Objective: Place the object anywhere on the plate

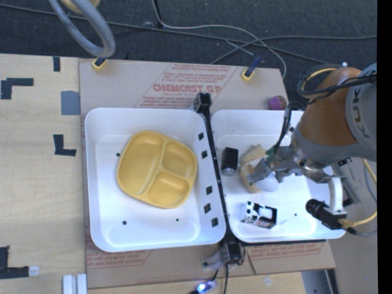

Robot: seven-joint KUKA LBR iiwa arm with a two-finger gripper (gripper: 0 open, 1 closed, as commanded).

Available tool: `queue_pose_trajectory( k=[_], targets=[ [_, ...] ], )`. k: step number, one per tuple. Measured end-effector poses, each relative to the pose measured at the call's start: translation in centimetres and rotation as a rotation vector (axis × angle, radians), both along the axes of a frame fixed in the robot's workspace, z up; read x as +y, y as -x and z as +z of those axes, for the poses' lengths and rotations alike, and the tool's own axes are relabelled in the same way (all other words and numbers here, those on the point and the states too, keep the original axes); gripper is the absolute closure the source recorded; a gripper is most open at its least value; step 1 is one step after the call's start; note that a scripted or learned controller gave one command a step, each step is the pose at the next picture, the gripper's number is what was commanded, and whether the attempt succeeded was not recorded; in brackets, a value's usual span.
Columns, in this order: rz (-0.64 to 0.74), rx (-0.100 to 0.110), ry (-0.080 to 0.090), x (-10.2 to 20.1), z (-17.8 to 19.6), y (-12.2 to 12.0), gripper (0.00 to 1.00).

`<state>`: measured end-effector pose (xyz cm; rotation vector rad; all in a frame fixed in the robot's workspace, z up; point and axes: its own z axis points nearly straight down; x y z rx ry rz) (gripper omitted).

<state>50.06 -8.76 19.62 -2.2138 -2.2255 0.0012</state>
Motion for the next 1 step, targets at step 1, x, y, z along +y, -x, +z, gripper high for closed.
queue_pose_trajectory(
  k=[1],
  targets=[
    [0.003, -0.002, -0.001, 6.03, 1.25, 0.38, 1.00]
  ],
)
